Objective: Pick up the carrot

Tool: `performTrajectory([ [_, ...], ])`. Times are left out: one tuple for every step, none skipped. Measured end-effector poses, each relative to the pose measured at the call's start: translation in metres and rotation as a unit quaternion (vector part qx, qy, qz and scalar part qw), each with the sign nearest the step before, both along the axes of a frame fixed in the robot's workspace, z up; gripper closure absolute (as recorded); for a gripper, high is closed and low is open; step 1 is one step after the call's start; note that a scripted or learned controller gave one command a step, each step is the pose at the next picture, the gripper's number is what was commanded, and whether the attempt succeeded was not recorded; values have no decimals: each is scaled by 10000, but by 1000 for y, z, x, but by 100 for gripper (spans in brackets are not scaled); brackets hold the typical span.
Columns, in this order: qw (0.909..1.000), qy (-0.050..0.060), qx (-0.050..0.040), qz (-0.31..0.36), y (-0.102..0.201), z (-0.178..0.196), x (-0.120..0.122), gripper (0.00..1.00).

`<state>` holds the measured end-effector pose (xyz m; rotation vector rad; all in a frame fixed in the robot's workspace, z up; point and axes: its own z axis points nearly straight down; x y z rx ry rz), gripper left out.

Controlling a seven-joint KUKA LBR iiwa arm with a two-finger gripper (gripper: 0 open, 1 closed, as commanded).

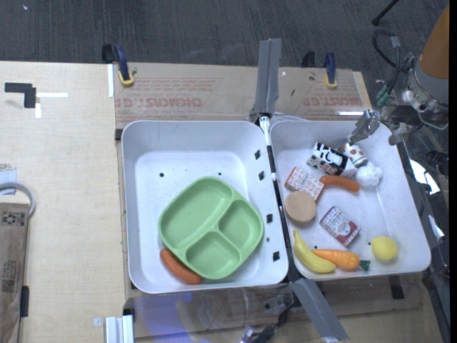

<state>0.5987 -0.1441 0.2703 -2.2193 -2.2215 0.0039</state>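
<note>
Carrot (337,258) lies in the right bin (416,213), near its front edge, green tip pointing right, touching the banana (311,256) on its left. Lemon (384,248) sits just right of the carrot, apart from it. Hand (364,128) hangs over the bin's back right corner, well apart from the carrot; can't tell how far open it is, and nothing shows between the fingers. Below the hand: black-and-white cow toy (327,158), white ball (369,175), an orange sausage-shaped piece (340,184). Mid-bin: red-and-white box (305,182), round tan cookie (300,208), second small red box (339,226). Left bin (139,191) holds a green divided plate (212,227) w/ an orange sausage (179,266) at its front left edge. Both bins sit on the bench (57,191).
</note>
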Motion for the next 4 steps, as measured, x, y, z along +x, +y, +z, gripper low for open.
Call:
performTrajectory([
  [9963, 1, -1, -863, 40, -111, -42, 0],
  [9937, -4, -5, -1123, -37, -104, -16, 0],
  [9908, 7, 3, -1350, 3, -134, -75, 0],
  [9916, 12, 6, -1292, 17, -180, -123, 0],
])
